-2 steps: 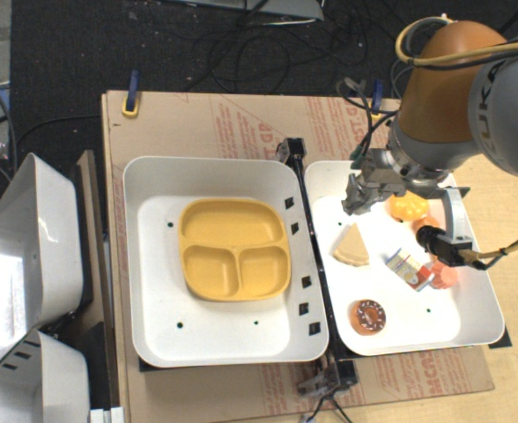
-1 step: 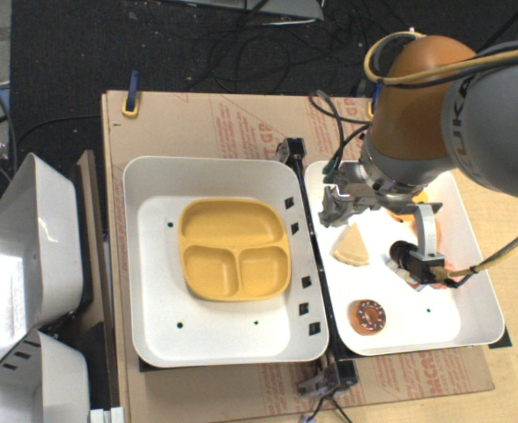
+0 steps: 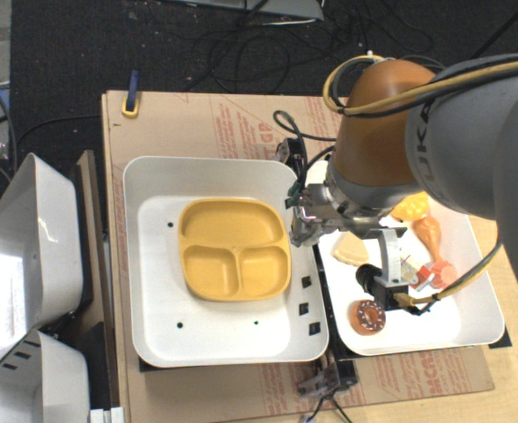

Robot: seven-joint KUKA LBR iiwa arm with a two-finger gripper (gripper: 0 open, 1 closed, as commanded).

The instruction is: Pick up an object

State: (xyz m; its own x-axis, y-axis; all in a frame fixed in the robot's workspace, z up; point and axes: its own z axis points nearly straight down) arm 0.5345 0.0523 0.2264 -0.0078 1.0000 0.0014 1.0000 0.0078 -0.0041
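Slowly I should slide my pincer [image 3: 305, 219] away from the yellow plate [image 3: 235, 247], go down over the pale wedge [image 3: 350, 251] and squeeze gently. The wedge lies just beside the plate, in the other white bin [image 3: 475, 311]. My arm [image 3: 391, 130] hangs by the plate's edge, pincer pointing down. I cannot tell if the pincer is open or closed.

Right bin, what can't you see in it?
In the camera view:
- Right bin: its far part is hidden under the arm.
- Yellow toy: partly covered by the arm, so its whole shape is unclear.
- Red toy: too small and blurred to name.
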